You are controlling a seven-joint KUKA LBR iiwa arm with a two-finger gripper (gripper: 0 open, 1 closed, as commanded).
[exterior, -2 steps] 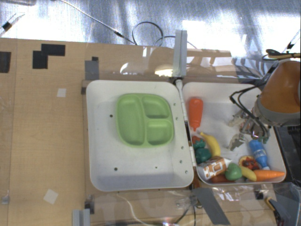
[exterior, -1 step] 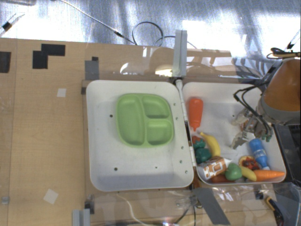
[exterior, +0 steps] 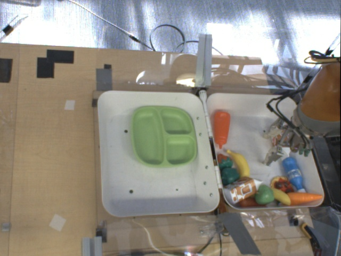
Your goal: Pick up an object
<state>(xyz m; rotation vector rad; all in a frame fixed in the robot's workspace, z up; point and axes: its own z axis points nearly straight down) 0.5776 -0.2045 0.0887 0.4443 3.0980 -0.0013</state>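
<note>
While nothing looks lifted yet, the scene reads from the left as follows: the left shallow white bin (exterior: pixel 114 196) at centre frame carries a pale green divided plastic plate (exterior: pixel 162 135) and nothing else that I can make out. Just past the divider, the right white bin (exterior: pixel 250 116) holds the candidates for picking: an orange bottle-shaped toy (exterior: pixel 221 127) at its upper left, a yellow toy banana (exterior: pixel 239 163) below it beside some dark green pieces (exterior: pixel 229 170), then a brown carton (exterior: pixel 242 188), a green rounded toy (exterior: pixel 264 195), a blue bottle (exterior: pixel 293 173) and an orange toy carrot (exterior: pixel 305 198) along the lower edge. The two-finger gripper (exterior: pixel 281 143) hangs at centre right, over bare bin floor just left of the blue bottle, under the orange-banded wrist. Whether its tips are spread or closed I cannot tell; nothing visible sits between them. By my judgement the pick is unfinished: choosing, closing on and raising an object all remain
</note>
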